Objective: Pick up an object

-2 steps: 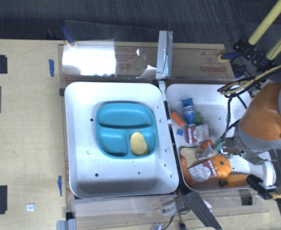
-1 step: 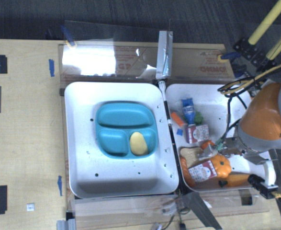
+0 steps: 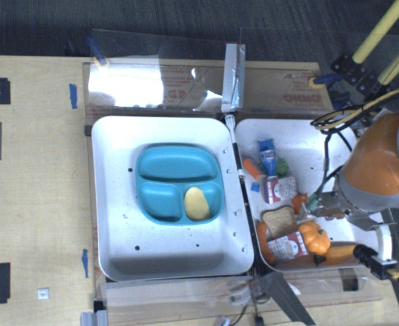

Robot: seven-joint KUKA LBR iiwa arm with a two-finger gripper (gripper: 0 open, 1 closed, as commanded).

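Clutter is the risk: toys sit packed in the right bin (image 3: 301, 131), bread (image 3: 279, 220) touching packet (image 3: 285, 247) and pepper (image 3: 313, 236), so a grab may slip or snag two. Arm (image 3: 376, 161) leans in from the right, gripper (image 3: 319, 206) low beside the pepper. Jaw state: cannot tell.

Your gripper (image 3: 316, 208) is boxed in: toast slice (image 3: 279, 219) and red packet (image 3: 279, 189) crowd its left, the orange pepper (image 3: 313, 236) sits right below it. Above it, the right bin (image 3: 301, 131) floor is bare, so there's room. Further left, past the rim, the blue tray (image 3: 179, 182) has open compartments beside the yellow lemon (image 3: 196, 203).
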